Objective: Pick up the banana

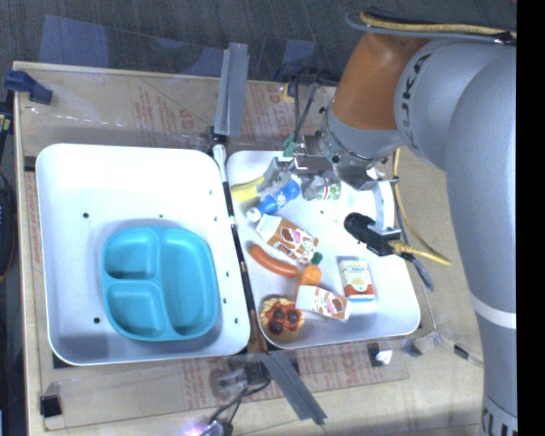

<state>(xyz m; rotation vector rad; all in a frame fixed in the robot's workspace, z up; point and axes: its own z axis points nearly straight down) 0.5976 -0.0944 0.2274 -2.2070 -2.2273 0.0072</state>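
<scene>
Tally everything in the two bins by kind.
Blue divided tray: 1
Banana: 1
Bottle: 1
Food cartons: 3
Sausage: 1
Carrot: 1
Berry tart: 1
Total: 9

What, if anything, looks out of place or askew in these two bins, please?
Nothing looks spilled or broken. The right bin is simply crowded: the banana sits jammed in its upper left corner, partly hidden by a blue bottle, with the gripper just beside. The blue tray lies flat.
</scene>
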